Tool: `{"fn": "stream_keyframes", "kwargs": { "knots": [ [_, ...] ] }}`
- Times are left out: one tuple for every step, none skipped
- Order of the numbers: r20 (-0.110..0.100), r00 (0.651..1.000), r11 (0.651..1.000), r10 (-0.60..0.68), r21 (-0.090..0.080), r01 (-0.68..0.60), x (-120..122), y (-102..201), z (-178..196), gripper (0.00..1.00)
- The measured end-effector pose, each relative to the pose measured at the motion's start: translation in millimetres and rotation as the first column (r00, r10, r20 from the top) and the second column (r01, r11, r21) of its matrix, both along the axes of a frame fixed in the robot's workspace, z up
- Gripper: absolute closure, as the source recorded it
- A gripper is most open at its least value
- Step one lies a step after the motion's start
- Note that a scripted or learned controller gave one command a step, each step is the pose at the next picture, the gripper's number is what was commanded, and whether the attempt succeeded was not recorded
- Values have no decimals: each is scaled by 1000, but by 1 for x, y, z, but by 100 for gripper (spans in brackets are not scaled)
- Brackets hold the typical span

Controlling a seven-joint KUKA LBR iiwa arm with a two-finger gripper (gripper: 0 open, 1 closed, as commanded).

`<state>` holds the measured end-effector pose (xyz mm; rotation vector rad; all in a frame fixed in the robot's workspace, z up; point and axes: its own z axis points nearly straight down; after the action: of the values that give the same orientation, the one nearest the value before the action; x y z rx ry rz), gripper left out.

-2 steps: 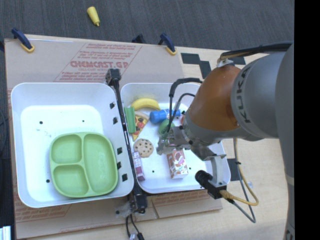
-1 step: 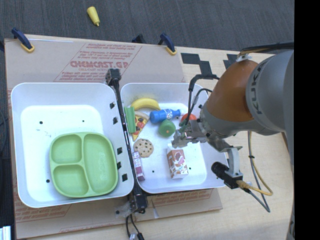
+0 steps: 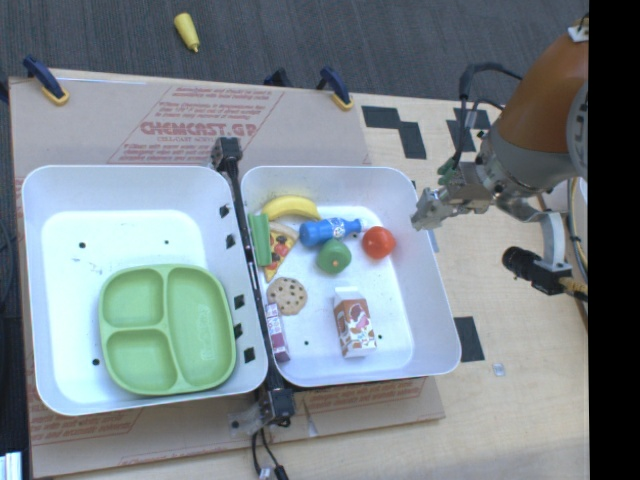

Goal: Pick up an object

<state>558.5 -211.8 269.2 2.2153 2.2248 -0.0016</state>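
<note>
1. The grey arm with the orange band reaches in from three o'clock, and its claw point(image 3: 428, 214) hangs over the right rim of the right-hand shallow white bin point(image 3: 425, 313). Whether the claw is released or clenched I cannot tell; it is too small and dark, and nothing is seen held in it.
2. The candidates all lie in that right bin. At about twelve o'clock in the bin is a curved yellow plastic banana point(image 3: 289, 207); just below it is a blue bottle lying on its side point(image 3: 328, 230).
3. Toward three o'clock sits a round red tomato-like ball point(image 3: 377, 242), nearest the claw, with a green pear-shaped fruit point(image 3: 334, 256) just beside it at its nine o'clock.
4. Toward six o'clock lies a small brown-and-white carton point(image 3: 353, 326), flat on its back; at eight o'clock is a round speckled cookie point(image 3: 287, 294), near the divider.
5. The left bin holds a pale green three-compartment plate point(image 3: 166, 328), which is wide and awkward to grip.
6. My judgement: these look like light, stiff toy foods. The red ball is closest but smooth and round, so it may squirt sideways; close across its middle.
7. The carton offers flat, parallel sides and should hold steadier, gripped across its narrow width.
</note>
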Motion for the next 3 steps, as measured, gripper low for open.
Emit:
{"fn": "stream_keyframes", "kwargs": {
  "knots": [
    [-5, 1000, 1000, 3, 3, -3, 56, 76, -75, 100],
    [-2, 1000, 1000, 4, 2, -4, 85, 173, -77, 100],
    [-4, 1000, 1000, 0, 2, 0, 45, 141, -59, 100]
  ]
}}
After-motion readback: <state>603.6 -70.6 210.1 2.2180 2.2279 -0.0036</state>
